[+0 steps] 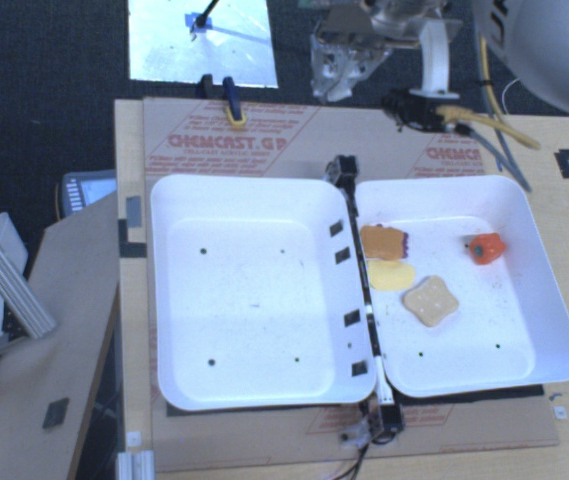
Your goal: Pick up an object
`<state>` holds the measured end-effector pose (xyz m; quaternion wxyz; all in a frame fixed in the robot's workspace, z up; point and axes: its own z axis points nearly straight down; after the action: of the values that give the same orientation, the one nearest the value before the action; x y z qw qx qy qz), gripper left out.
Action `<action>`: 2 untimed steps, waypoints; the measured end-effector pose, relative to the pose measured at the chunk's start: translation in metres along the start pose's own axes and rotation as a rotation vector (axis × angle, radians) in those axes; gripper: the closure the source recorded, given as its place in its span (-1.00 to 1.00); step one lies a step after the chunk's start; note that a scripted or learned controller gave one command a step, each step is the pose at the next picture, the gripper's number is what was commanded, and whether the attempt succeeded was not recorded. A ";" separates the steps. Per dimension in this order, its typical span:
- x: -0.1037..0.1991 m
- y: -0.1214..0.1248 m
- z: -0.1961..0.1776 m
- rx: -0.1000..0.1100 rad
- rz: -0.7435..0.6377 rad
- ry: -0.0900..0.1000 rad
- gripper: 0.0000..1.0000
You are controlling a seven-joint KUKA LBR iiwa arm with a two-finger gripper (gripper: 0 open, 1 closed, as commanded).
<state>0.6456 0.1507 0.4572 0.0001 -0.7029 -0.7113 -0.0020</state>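
Hand (342, 68) at top centre, grip state unclear, parked above right bin (554, 308); toast (431, 300), tomato (484, 248) loose, easy picks.

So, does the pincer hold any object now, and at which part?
Nothing is held: the pincer hangs above the bench, beyond the bins, with no object between its fingers.

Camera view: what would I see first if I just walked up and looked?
Probably the orange toy, bright against the right bin, near its far right side. Closer to the divider lie a toast-like piece, a pale yellow disc and an orange-brown piece. The end effector hangs beyond the bins, above the bench's far edge.
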 end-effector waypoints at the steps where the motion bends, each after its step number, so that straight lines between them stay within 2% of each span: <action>1: 0.066 0.021 -0.023 -0.004 0.002 0.001 1.00; 2: 0.084 0.024 -0.046 -0.002 0.006 -0.001 1.00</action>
<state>0.6684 0.2350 0.5036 -0.0009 -0.7050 -0.7092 -0.0025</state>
